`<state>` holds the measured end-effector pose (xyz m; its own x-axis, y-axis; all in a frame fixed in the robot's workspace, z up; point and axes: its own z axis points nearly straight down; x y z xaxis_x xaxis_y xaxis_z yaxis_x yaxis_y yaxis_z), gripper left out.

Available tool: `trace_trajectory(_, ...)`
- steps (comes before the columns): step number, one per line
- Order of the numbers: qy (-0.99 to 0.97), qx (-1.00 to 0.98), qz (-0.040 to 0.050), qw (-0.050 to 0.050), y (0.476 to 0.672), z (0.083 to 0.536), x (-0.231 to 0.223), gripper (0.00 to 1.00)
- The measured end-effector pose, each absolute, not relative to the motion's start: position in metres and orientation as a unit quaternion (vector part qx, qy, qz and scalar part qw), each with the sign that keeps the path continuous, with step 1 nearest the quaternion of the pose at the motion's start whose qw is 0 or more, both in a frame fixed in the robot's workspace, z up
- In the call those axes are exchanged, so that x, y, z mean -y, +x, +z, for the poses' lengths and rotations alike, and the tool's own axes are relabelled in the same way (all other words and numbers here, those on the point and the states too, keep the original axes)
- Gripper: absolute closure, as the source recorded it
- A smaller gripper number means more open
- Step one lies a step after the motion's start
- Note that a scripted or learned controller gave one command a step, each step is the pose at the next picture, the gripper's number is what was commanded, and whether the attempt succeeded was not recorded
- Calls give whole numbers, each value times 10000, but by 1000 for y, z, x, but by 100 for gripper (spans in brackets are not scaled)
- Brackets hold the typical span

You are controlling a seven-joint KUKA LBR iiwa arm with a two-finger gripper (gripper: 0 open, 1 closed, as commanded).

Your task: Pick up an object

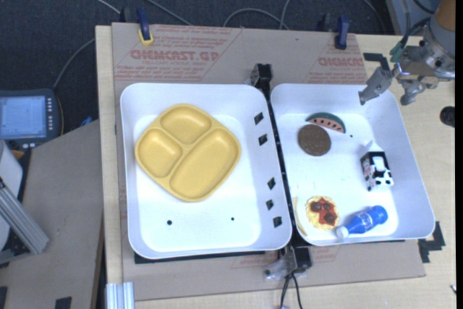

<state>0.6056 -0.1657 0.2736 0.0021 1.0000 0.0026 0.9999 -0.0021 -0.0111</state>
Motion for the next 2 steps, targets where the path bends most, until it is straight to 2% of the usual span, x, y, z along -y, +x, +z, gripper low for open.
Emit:
trace_trajectory(1,-7071,7072,1,4,608,279,165,0)
trace_trajectory(2,-7069,7073,18,36,603,220,157,0)
